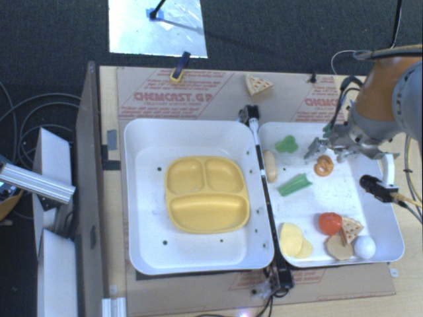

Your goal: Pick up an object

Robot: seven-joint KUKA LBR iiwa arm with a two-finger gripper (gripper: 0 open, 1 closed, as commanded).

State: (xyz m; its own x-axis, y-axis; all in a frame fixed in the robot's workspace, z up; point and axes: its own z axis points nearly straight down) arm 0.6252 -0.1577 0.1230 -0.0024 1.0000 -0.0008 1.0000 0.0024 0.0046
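From my seat, the left bin (142,197) on the worktop (198,88) holds a yellow divided tray (207,194), lying flat near the middle. At the back of the worktop, outside the bins, I see a small yellow-and-blue clip (179,68) and a pizza-slice toy (258,84). The right bin (390,240) has the toys: a pale bread roll (269,166) against its left wall, a green pepper-like piece (286,144) near the back, a green bean (294,185) in the middle, yellow crisps (293,240) at the front, then a tomato (330,222), a small wedge (351,229), a tan cookie (339,246) and a white egg (364,246) crowded at the front right corner. The pretzel (324,166) lies on the bin floor toward the back, and the hand (324,152) hangs right over it, its metal fingers (312,152) spread to either side, nothing pinched that I can make out.
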